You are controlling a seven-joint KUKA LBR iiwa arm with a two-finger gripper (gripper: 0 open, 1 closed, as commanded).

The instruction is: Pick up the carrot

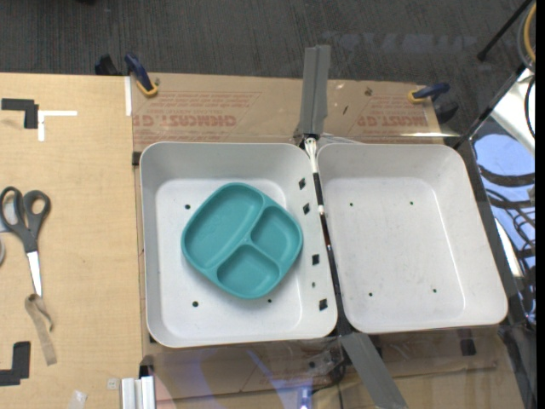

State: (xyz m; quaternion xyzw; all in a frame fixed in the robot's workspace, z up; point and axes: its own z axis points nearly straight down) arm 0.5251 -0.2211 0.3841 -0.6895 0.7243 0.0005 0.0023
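Two shallow white bins side by side on the bench (81, 271), touching along their inner rims. In the left bin (152, 173), a teal plate (243, 239) with three compartments, lying flat near the middle of the floor, a little turned against the walls of the bin, apart from all four walls. Nothing visible inside the compartments of the plate. On the floor of the right bin (400, 254), only some small dark holes. Along the shared rim, a few small black clips (313, 260).

Behind the far edge of both bins, a cardboard sheet (204, 113) with red print in mirror writing, held by a blue clamp (141, 76) at its far left corner and by a second clamp (428, 93) at its far right corner. At the far end of the shared rim, an upright grey bar (316, 88). Near the left edge of the bench, well apart from the bins, scissors (31, 262) with grey handles, the handles toward the far side; just below the blades, a tan strip (39, 326).

Cannot tell how far open the jaws of the gripper are, or if anything is between them. Cannot tell either where the carrot lies.
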